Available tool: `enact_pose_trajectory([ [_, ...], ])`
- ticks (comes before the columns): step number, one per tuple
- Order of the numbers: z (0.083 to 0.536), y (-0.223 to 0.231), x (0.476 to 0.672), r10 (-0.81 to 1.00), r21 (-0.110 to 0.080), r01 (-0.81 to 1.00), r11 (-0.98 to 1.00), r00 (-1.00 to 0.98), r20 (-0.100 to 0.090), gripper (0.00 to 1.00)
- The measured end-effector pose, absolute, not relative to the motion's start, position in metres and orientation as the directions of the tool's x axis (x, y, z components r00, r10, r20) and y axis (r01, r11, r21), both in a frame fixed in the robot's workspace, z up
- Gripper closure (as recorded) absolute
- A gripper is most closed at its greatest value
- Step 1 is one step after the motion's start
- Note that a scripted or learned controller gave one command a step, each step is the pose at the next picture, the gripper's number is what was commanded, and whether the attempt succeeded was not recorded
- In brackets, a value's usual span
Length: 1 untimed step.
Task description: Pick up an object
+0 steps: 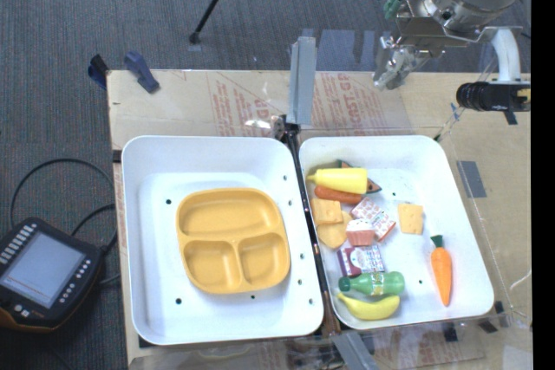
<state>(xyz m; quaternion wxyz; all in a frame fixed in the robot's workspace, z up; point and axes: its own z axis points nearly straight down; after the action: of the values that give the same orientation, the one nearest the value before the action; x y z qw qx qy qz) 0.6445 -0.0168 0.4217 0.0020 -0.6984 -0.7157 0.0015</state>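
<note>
The tool (392, 75) was seen raised beyond the far rim of the right bin (460, 186); its finger state could not be told. The carrot (441, 271) was left lying inside that bin, well apart from the tool.

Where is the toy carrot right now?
The carrot lies in the right bin, near its right wall, green top pointing away from the camera, just below the yellow cracker.

One fixed camera looks down (at a slant) on both bins (139, 186).
</note>
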Motion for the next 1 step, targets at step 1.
enact_pose_trajectory([
  [1, 0.4051, 0.0424, 0.6442, 0.998, -0.006, 0.998, 0.059, -0.059, 0.000, 1.00],
])
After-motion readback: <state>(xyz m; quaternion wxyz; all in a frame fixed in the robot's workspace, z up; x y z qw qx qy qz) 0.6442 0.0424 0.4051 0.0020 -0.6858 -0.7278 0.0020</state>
